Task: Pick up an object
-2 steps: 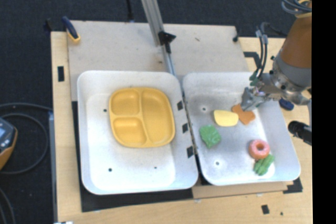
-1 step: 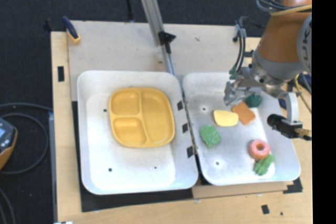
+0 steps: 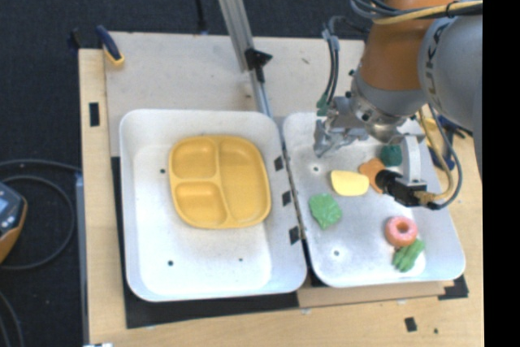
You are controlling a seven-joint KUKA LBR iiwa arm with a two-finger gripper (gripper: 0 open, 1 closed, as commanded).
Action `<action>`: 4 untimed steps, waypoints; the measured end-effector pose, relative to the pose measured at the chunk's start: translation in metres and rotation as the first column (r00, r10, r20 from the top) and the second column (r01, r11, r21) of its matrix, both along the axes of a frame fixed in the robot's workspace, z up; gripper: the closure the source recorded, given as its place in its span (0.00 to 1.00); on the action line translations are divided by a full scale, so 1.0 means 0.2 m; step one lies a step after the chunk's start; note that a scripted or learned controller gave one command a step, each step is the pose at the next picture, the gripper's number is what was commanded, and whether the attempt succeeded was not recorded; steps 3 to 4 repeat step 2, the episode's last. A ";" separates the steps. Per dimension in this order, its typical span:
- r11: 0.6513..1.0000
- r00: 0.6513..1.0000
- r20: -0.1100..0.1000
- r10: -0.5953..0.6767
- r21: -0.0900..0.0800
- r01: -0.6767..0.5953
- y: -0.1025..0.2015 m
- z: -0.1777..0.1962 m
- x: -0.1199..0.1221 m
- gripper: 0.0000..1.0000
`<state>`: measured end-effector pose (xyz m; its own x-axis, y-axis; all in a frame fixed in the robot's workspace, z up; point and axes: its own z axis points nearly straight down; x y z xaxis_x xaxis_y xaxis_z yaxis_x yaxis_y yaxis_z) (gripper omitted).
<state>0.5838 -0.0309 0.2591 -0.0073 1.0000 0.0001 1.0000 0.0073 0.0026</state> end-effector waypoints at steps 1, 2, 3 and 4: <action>1.000 1.000 0.001 0.000 0.001 0.000 0.24 0.03 0.11 1.00; 1.000 1.000 0.000 -0.001 0.001 0.001 0.45 0.03 0.19 1.00; 1.000 1.000 0.000 -0.001 0.001 0.001 0.45 0.03 0.19 1.00; 1.000 1.000 0.000 -0.001 0.001 0.001 0.45 0.03 0.19 1.00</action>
